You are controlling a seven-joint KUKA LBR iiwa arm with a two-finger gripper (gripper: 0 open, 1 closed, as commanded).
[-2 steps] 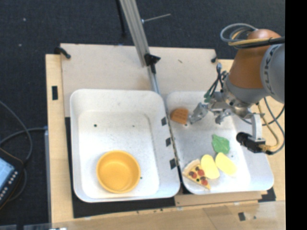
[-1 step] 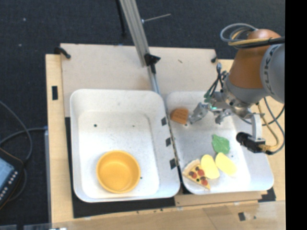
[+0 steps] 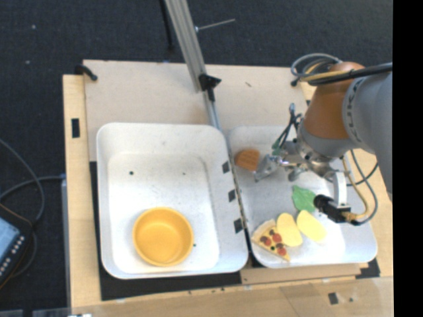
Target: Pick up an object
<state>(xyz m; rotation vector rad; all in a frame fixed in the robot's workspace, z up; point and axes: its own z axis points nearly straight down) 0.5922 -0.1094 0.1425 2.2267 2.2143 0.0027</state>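
Gripper (image 3: 269, 166) sits low in the right bin (image 3: 360, 246), toward its 10 o'clock corner, with the grey arm (image 3: 370, 111) coming in from 3 o'clock; whether it is wide or narrow I cannot tell, as the metal parts blur together at this slant. Just beside it at 9 o'clock lies a small brown rounded object (image 3: 248, 158), close to the bin's left wall and looking like the nearest candidate, though nothing appears to be held. Toward 5 o'clock in the same bin lie a green piece (image 3: 304, 197), two yellow pieces (image 3: 310, 226) and a pizza-slice toy (image 3: 269, 238), clustered and partly touching (harder to single out). A yellow bowl (image 3: 162, 235) rests at 7 o'clock in the left bin (image 3: 112, 144). To do this well, I would centre squarely over the brown object, keep clear of the wall, descend fully, close, then lift straight up.
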